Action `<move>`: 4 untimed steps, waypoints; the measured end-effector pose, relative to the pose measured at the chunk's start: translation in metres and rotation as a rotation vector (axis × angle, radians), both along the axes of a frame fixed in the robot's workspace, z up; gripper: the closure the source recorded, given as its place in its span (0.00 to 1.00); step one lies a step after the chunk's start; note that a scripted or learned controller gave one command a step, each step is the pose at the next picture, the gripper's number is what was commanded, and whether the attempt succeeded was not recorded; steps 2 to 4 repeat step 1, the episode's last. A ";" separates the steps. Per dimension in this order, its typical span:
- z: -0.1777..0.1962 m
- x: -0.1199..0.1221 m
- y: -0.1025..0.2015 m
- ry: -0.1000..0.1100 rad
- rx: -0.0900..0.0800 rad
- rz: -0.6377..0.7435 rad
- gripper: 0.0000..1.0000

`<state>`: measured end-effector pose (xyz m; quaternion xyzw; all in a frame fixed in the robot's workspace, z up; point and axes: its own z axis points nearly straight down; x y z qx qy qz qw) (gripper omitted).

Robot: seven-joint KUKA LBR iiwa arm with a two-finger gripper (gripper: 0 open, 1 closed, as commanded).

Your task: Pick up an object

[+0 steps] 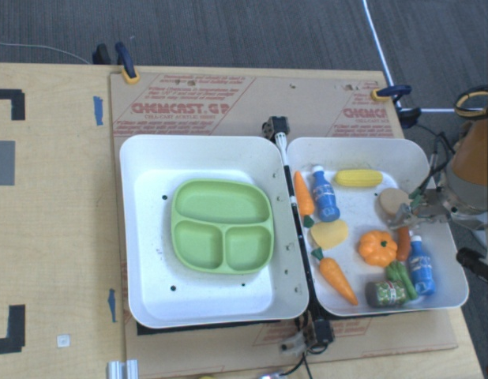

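On the right side of the bench, the right bin (448, 287) is packed with toy food, and that's where the arm is reaching in. The gripper (424, 208) sits low over the bin's right half, just beside a tan round thing (391, 204) that might be a mushroom or a potato, hard to say at this size. Can't tell from this angle whether it's open or closed, or whether it has hold of anything; that whole bit is a blur of grey metal.

Rest of the right bin: a yellow corn cob (358, 178) lies along the far wall, a blue bottle (325, 197) lies next to an orange carrot (304, 194) by the left wall, and a pale yellow wedge (330, 234) sits just below those. Nearer the front there's a second carrot (337, 279), a little orange pumpkin (377, 248) in the middle, another blue bottle (420, 265) on the right, a green pepper-looking piece (401, 275) touching it, and a dark can (385, 294) at the front wall.

The left bin (141, 212) holds a green divided plate (222, 226) with three compartments, sitting roughly in the centre.

Both bins sit on a cardboard sheet (189, 101) clamped to the wooden bench (46, 212).
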<state>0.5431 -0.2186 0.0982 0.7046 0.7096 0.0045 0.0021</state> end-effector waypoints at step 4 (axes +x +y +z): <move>0.086 -0.005 0.057 0.008 -0.003 -0.005 1.00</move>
